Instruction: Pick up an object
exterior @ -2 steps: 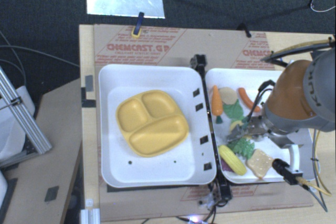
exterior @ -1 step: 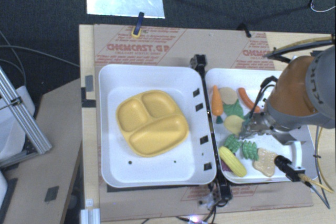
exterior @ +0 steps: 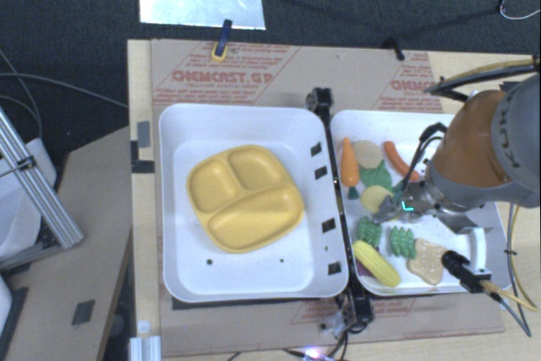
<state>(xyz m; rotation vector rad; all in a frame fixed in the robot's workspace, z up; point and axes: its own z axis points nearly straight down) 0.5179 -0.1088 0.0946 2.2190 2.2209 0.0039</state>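
Note:
The right bin [exterior: 397, 121] holds several toy foods: an orange carrot [exterior: 349, 162], a beige round piece [exterior: 368, 153], a red sausage [exterior: 396, 155], green leafy pieces [exterior: 378, 177], a pale yellow round piece [exterior: 374, 199], a yellow corn cob [exterior: 376, 263], a green ridged piece [exterior: 401, 242] and a tan toast slice [exterior: 427, 260]. My gripper [exterior: 397, 209] is low over the middle of this bin, just right of the pale yellow piece. The arm's wrist covers the finger ends.
The left bin [exterior: 182, 131] holds a yellow divided plate [exterior: 245, 197]. A black divider with clips [exterior: 331, 173] runs between the bins. The arm's bulk [exterior: 482, 152] covers the right bin's far right side. A cardboard sheet [exterior: 279, 68] lies under both bins.

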